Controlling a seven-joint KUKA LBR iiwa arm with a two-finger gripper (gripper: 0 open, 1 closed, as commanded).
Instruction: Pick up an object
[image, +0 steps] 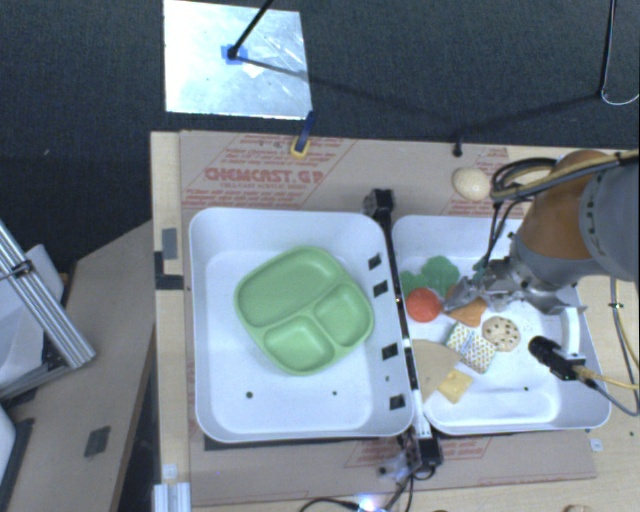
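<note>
A slanted overhead look at a wooden bench (250, 170) carrying two shallow white bins side by side. The left bin (215, 300) holds a pale green divided plate (303, 308) with three compartments, lying slightly turned near the bin's middle.

The right bin (520, 405) holds a cluster of small toy foods in its left half. A green leafy piece (437, 271) sits toward the far side, with a red tomato-like ball (423, 304) just beside it, close to the divider between the bins. An orange wedge (467, 313) lies next to the ball. Nearer the camera are a round speckled cookie (500, 332), a patterned square cracker (471, 348), a tan triangular slice (432, 358) and a small yellow block (456, 384).

The grey arm (570, 225) reaches in from the right, its orange band above the wrist. Its claw (478, 288) is low over the food cluster, right at the orange wedge and near the red ball. Whether the claw is spread or pinching anything cannot be told from this angle.

A cream egg-shaped object (470, 183) rests on the bench beyond the right bin.
</note>
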